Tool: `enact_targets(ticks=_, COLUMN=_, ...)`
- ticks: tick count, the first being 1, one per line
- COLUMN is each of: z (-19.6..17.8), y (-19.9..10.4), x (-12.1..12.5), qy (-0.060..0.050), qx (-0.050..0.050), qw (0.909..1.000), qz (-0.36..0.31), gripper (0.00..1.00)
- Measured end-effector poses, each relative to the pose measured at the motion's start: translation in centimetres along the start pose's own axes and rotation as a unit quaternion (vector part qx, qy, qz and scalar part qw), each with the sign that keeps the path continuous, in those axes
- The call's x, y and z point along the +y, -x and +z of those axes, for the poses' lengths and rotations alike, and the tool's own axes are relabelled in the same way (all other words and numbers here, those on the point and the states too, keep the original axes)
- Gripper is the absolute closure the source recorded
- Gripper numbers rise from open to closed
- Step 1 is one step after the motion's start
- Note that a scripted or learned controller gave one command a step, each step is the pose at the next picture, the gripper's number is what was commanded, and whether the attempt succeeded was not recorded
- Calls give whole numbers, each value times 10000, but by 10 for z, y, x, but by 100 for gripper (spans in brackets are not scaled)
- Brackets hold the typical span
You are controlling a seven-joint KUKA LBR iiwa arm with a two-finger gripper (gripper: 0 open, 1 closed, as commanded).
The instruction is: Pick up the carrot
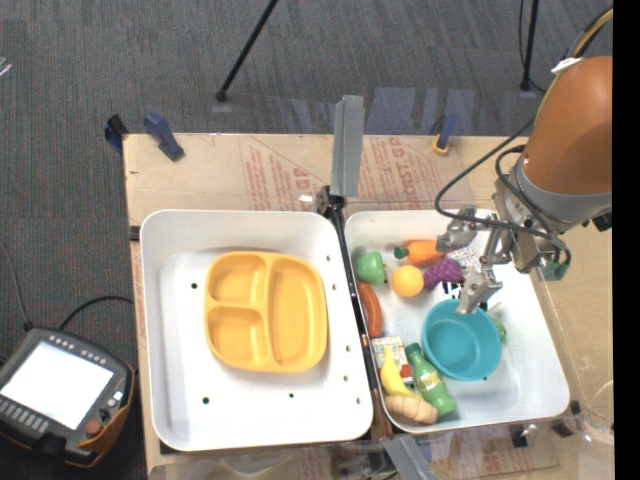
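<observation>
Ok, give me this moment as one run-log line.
hand: open, over right bin | carrot: in right bin, left of hand, not held | nearby: orange ball, teal bowl

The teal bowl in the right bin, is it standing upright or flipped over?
Upright. The round teal plastic bowl shows its open hollow facing up, rim all around, resting on the floor of the right white bin.

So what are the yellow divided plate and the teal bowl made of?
Yellow divided plate: looks like moulded plastic, matte, one even colour with soft rounded compartment ridges. Teal bowl: probably plastic too, smooth with a slight sheen and a thin even rim. Neither can be confirmed by sight alone.
</observation>
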State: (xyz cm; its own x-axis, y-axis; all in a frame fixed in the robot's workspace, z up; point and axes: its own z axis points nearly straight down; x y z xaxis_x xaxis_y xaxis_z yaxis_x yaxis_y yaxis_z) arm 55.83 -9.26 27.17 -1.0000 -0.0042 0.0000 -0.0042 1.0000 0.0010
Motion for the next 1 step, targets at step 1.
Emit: enact_targets(ticks=1, z=55, y=60, x=-31, qy=-1, qx=5, qw=9918, qz=1277, gripper=0)
